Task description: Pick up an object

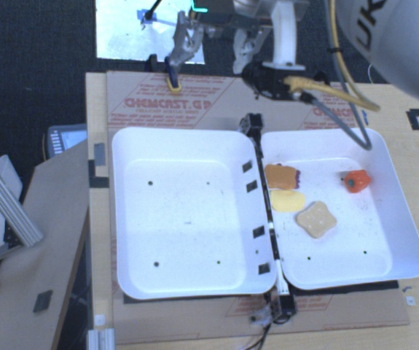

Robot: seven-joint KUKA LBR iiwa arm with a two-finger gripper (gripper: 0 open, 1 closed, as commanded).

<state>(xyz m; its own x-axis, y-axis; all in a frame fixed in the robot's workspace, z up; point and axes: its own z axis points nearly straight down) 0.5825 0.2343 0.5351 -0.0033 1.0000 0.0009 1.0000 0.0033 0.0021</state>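
Four small objects, an orange piece (281,176), a yellow disc (288,201), a tan square (316,219) and a red one (355,181), lie in the right bin (398,246) while our pincer (213,49), released and bare, hangs at upper centre, so we must next descend over one.

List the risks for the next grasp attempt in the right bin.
1. The orange-and-purple block, flat yellow piece and tan square biscuit-shaped piece lie close together, so fingers may nudge a neighbour.
2. The block sits near the right white bin's inner wall, leaving little finger room.
3. The small red-orange pepper-shaped toy might roll.
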